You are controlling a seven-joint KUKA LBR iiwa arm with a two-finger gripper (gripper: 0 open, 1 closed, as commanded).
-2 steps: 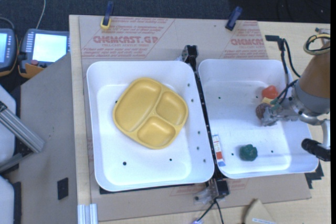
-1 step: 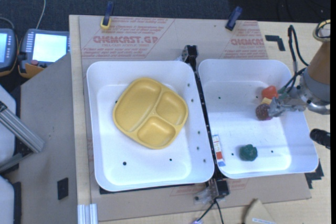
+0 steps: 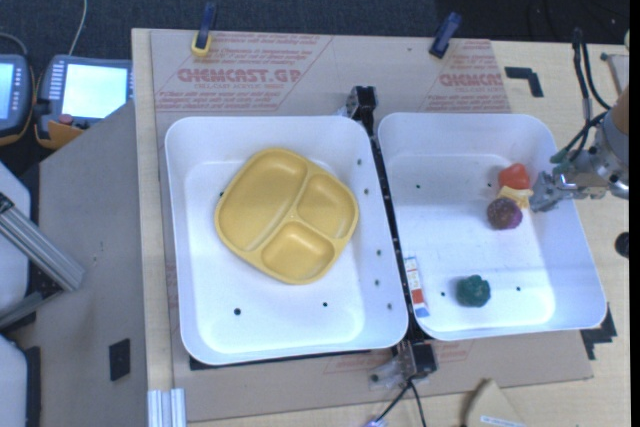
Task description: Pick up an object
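The right bin (image 3: 560,305) holds a red-orange object (image 3: 514,177) near its right wall. A small purple object (image 3: 504,214) lies just in front of it, with a bit of yellow showing between the two. A green object (image 3: 473,290) rests near the bin's front. My gripper (image 3: 546,194) reaches in over the right wall, low and just to the right of the red-orange and purple objects. I see nothing held in it.
The left bin (image 3: 200,315) carries a yellow divided plate (image 3: 287,214). A small red and white label (image 3: 413,282) sits on the rim between the bins. Blue clamps (image 3: 444,35) grip the board's back edge. Cables (image 3: 585,75) hang at the far right.
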